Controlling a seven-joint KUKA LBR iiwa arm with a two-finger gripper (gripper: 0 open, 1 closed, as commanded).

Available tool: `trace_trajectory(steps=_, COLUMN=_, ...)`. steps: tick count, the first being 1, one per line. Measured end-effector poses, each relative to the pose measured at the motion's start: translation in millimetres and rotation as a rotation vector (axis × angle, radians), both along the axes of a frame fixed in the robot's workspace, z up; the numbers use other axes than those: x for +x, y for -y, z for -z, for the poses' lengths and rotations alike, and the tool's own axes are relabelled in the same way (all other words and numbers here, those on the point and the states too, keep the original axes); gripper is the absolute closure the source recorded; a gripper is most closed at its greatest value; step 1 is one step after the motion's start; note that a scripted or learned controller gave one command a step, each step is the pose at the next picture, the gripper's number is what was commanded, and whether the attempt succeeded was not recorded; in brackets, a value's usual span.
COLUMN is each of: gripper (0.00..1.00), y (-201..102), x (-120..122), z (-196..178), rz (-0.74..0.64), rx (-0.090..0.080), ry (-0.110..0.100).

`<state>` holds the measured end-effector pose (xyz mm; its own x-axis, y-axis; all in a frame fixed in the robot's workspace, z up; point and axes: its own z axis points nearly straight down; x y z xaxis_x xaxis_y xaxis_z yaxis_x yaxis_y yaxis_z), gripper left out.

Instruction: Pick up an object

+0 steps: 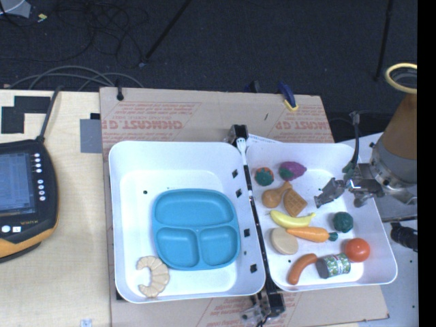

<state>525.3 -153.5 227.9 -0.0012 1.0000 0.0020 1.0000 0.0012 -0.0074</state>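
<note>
Reaching in from the right, the arm point(402, 142) hangs its gripper point(332, 191) over the right bin point(385, 268), fingers apart and holding nothing. Just below-left of the fingertips a toy banana point(291, 218) lies roughly left-right, ends curling up, and a carrot point(310, 234) lies under it, long axis also left-right, its green stub pointing right. Near them sit a purple item point(292, 169), possibly an eggplant, a tomato point(357, 249) and a sausage point(301, 268). The left bin point(129, 165) holds a blue divided tray point(195, 227) and a croissant point(154, 275).
</note>
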Motion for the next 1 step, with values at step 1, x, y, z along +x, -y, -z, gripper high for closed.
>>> trace_trajectory(steps=1, gripper=0.00, y=-40.0, x=-36.1, z=128.0, rz=0.000, rx=-0.002, ry=0.009)
